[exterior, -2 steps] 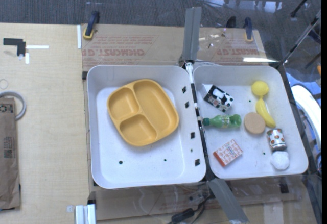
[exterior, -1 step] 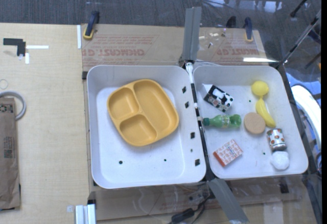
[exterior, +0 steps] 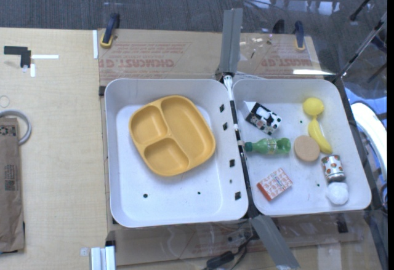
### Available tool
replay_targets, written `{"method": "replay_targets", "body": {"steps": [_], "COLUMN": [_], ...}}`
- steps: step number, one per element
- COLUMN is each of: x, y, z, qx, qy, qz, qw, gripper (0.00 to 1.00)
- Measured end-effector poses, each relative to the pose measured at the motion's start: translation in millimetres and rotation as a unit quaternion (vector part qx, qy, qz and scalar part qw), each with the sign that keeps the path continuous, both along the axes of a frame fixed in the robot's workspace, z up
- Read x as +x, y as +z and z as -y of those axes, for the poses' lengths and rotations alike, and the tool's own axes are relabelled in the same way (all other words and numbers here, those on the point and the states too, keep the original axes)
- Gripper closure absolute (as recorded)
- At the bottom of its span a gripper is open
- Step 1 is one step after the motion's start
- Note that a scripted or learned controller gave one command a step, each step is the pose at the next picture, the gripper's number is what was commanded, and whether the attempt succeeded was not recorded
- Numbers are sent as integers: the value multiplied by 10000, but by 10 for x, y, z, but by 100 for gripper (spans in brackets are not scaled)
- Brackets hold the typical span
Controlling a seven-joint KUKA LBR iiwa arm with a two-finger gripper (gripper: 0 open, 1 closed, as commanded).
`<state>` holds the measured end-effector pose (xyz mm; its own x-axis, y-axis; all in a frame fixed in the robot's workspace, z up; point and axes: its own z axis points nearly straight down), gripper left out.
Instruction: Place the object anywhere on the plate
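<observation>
Plainly, yellow three-compartment plate [exterior: 172, 135] sits in left bin [exterior: 123, 201].

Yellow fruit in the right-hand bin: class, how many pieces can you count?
2. A lemon near the bin's far right corner, and a banana just in front of it, beside the tan disc. None looks hidden.

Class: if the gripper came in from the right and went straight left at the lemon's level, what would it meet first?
Probably the lemon, though height above the bin is unclear.
</observation>
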<state>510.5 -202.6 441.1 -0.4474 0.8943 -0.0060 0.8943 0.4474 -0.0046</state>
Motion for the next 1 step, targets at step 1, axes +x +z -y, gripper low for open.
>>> {"method": "replay_targets", "body": {"steps": [1], "x": [19], "y": [80], "z": [-2], "qx": [-12], "qy": [14], "qz": [-3], "qw": [10000], "gripper": [100]}}
